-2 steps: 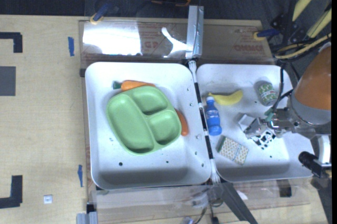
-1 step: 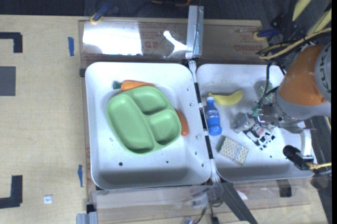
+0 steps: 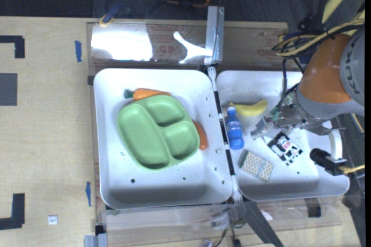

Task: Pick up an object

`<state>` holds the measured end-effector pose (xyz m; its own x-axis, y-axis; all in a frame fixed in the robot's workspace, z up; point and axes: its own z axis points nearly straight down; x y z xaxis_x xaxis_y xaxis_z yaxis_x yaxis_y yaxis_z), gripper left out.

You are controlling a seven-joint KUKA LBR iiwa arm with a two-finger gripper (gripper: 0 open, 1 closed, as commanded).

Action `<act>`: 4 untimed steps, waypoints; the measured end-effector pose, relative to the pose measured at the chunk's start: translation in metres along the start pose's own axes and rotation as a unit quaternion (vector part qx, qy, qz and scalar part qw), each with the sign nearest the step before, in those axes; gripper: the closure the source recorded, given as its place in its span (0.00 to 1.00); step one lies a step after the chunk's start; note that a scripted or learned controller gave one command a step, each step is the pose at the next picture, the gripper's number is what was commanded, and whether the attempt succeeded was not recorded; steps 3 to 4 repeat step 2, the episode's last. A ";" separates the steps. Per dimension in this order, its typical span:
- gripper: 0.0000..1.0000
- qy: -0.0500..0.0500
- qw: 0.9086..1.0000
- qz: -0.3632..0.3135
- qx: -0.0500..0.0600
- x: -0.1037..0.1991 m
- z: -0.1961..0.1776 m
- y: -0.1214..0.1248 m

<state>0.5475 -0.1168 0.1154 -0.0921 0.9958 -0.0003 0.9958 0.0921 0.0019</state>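
In the right bin (image 3: 301, 185) lie a blue bottle (image 3: 234, 129) along the left wall, a yellow banana (image 3: 251, 108) just behind it, a speckled square pad (image 3: 257, 165) near the front, and a small black-and-white patterned item (image 3: 286, 147). My gripper (image 3: 268, 125) hangs low over the middle of this bin, reaching in from the right. It sits right of the bottle, in front of the banana and just behind the patterned item. Nothing shows between its tips.
The left bin (image 3: 110, 124) holds a green divided plate (image 3: 158, 131) with an orange carrot-like piece (image 3: 152, 92) poking out behind it and another orange bit (image 3: 202, 136) at its right edge. A metal divider (image 3: 221, 124) separates the bins.
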 end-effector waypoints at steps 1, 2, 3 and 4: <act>0.00 0.000 0.999 -0.054 -0.001 -0.037 0.028 -0.035; 1.00 -0.001 0.999 -0.052 -0.003 -0.037 0.018 -0.034; 1.00 -0.001 0.999 -0.052 -0.003 -0.037 0.018 -0.034; 1.00 -0.001 0.999 -0.052 -0.003 -0.037 0.018 -0.034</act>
